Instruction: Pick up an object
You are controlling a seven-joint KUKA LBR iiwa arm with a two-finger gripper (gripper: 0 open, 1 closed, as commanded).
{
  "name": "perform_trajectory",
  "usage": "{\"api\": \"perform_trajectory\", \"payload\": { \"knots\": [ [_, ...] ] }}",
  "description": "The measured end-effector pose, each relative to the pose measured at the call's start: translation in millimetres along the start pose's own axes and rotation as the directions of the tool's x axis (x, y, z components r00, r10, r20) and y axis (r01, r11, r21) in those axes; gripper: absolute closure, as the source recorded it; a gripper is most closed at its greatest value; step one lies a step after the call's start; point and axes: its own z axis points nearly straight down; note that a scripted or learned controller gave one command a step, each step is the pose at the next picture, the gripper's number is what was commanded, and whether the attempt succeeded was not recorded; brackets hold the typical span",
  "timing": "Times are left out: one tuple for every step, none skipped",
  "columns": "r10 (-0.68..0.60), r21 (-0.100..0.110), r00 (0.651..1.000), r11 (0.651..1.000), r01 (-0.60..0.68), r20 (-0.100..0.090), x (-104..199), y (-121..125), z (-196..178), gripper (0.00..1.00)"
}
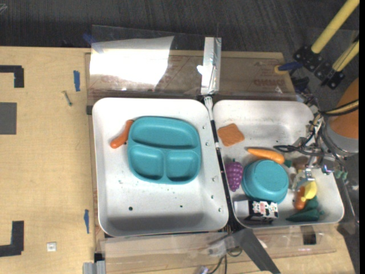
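A: Gripper [308,173] low at the right bin's [268,114] right side. Jaw state: cannot tell, wires clutter it.

B: Nearest pick?

A: Yellow toy [309,189], just below the tip. Carrot [266,153] lies leftward, long axis across.

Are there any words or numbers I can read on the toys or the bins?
None can be read.
The small black-and-white box in the right bin has a printed pattern, too blurred to read.
The cardboard behind that bin bears faint reddish print, too faint to read.
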Motion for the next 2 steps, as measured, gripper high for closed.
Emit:
{"api": "perform_trajectory", "payload": {
  "knots": [
    [-0.013,-0.001,1.000,1.000,0.013,0.007,-52.0,72.3,-0.6,0.00],
    [0.102,0.000,0.995,0.995,-0.102,0.005,-19.5,114.2,-1.7,0.00]
  ]
}}
